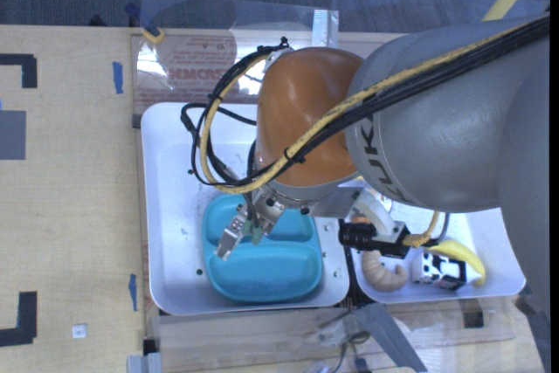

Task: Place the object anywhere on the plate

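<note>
- Plate (262, 271), blue, with divided wells, sits at the near end of the left bin (166, 214); that is my target.
- Pincer (243, 233) hangs right above the plate's far-left well, with the orange band (306, 118) and grey arm (454, 127) covering much of the bin behind it.
- Something small and greenish (254, 231) shows at the fingertips. It may be the object, but it is too small for me to call it gripped.
- Whether the pincer is clenched or released I cannot tell from this slant.
- Right bin (507, 275) holds a banana (461, 256), a pale ridged piece (383, 272) and a black-and-white item (437, 272), all well apart from the plate.
- My read: this is the placing step, with the tool already over the plate.
- Next move, if the object is in hand: ease down a little, let go, lift straight up clear of the plate rim.
- If nothing is held, I would go back to the right bin for a pick.
</note>
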Controlling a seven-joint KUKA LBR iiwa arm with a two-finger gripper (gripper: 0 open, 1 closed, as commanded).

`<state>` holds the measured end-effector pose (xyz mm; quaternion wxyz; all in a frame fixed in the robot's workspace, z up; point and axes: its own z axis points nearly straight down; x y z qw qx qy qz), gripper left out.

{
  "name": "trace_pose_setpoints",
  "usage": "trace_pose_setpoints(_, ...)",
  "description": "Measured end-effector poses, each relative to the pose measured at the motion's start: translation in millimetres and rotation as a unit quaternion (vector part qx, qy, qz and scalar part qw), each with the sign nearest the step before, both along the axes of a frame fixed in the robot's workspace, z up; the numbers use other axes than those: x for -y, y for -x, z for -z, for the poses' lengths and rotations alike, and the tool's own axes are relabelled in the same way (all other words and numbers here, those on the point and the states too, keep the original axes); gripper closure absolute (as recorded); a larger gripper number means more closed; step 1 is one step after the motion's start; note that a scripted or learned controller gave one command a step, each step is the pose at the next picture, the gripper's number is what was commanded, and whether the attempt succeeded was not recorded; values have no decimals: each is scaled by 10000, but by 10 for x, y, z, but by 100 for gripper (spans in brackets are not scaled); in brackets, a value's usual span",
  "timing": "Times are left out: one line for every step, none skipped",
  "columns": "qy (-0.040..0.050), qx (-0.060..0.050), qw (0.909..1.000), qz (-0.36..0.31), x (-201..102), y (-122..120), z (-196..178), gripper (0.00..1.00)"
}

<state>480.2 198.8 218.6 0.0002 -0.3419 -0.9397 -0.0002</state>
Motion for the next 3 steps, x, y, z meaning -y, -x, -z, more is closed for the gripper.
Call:
trace_pose_setpoints(0, 0, 10000, 0, 0, 0, 0, 0)
trace_pose_setpoints(0, 0, 10000, 0, 0, 0, 0, 0)
trace_pose_setpoints(-25, 63, 9989, 458, 530, -140, 1213, 0)
